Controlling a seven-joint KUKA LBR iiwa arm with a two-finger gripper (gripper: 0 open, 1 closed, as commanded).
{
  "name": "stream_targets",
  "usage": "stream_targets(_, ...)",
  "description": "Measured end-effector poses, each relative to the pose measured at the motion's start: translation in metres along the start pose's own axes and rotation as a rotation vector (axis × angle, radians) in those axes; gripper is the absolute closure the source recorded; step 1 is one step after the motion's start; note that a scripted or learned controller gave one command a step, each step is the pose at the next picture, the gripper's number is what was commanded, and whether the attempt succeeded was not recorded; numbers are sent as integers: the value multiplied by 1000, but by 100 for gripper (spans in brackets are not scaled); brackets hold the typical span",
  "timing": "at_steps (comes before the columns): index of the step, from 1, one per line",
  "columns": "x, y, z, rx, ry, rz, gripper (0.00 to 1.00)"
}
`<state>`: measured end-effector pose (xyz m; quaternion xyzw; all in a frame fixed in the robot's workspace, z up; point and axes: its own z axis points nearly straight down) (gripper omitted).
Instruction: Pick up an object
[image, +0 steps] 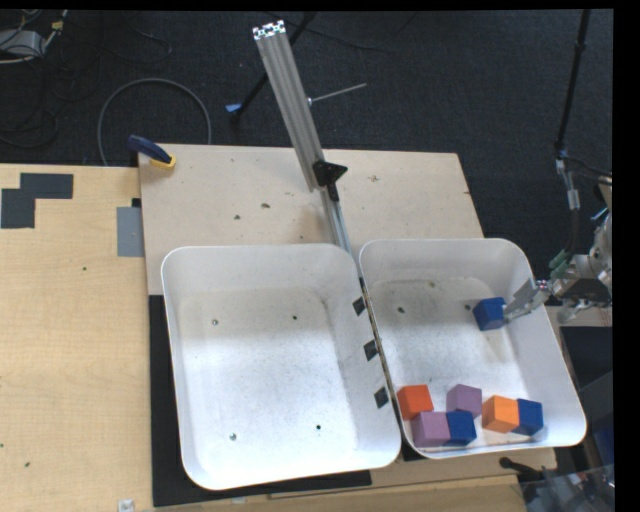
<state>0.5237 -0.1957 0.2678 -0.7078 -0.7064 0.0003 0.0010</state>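
Since the tool (512, 308) sits right against the blue block (489, 314) in the right bin (556, 350) and I honestly can't tell if it's gripping, I'd lift slowly, straight up, clear of the wall.

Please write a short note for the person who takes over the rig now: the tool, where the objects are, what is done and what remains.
Tool: at the right bin's right rim, touching or right beside the lone blue cube; a grip cannot be confirmed.
Objects: the other blocks sit along the near edge, an orange cube, two purple cubes, a blue cube, an orange cube and a blue cube.
Done: the approach.
Left: secure the grip and lift.
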Motion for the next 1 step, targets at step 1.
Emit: stream_targets(1, -6, 35, -114, -10, -4, -4, 0)
